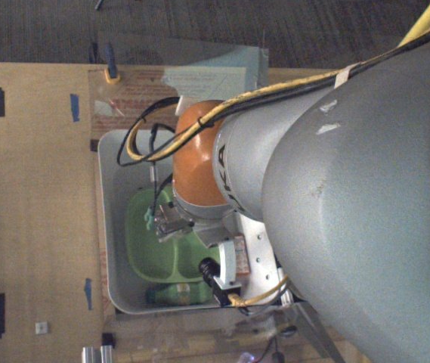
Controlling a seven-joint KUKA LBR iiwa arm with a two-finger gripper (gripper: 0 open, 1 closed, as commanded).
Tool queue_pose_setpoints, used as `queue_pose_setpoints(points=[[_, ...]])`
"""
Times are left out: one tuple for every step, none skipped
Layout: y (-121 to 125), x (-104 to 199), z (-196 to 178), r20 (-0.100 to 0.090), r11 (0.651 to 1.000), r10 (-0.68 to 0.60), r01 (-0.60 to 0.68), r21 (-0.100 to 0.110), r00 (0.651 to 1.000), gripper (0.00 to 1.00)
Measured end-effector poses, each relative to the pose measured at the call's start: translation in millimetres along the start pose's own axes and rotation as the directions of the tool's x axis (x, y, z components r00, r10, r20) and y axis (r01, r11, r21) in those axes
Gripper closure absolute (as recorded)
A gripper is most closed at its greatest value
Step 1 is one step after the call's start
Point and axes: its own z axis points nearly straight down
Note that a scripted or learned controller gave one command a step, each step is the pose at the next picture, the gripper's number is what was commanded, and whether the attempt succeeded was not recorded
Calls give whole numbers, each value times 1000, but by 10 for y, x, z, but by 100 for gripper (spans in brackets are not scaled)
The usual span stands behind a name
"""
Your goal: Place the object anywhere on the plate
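The grey arm (pixel 335 180) covers most of the white bin (pixel 112 203), its gripper (pixel 162 219) low over the green plate (pixel 143 248); whether its jaws are apart I cannot tell. A green bottle (pixel 175 293) lies beside the plate along the bin's near wall. Tan bench (pixel 33 203) lies open leftward, dark floor (pixel 48 6) beyond.

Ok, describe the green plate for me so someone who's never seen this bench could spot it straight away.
Find the big grey arm with its orange band, reaching in from the right over a shallow white bin. Directly under the wrist, on the bin's floor, lies the green plate, partly hidden by the arm. It is the broad, light green shape, unlike the narrow, darker green object along the bin's near wall.
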Motion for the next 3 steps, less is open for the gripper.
queue_pose_setpoints(points=[[-10,-97,138,-8,987,163,-163,-16,987,100],[-251,-257,189,-16,994,-78,76,-82,997,100],[-216,199,172,0,997,-69,69,-34,998,100]])
